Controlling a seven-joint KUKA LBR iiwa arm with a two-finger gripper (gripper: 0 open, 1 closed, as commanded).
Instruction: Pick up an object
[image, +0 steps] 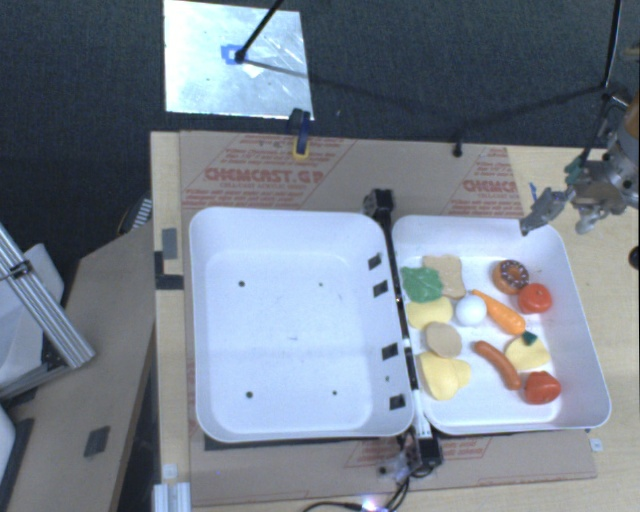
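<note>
The right bin (578, 300) holds several toy foods. Among them are a green leaf (422, 284), a slice of toast (444, 271), a donut (511, 275), a red tomato (536, 297), an orange carrot (499, 312), a white egg (470, 311), a sausage (497, 363) and a yellow pear-like piece (444, 377). My gripper (560, 217) hangs above the bin's far right corner, up and to the right of the donut. Its fingers are spread open with nothing between them.
The left bin (290, 320) lies beside the right one, with a black hinge strip (392, 300) between them. A shiny metal sheet (238, 58) lies beyond the bench. A yellow and blue clamp (300, 135) sits at the far edge.
</note>
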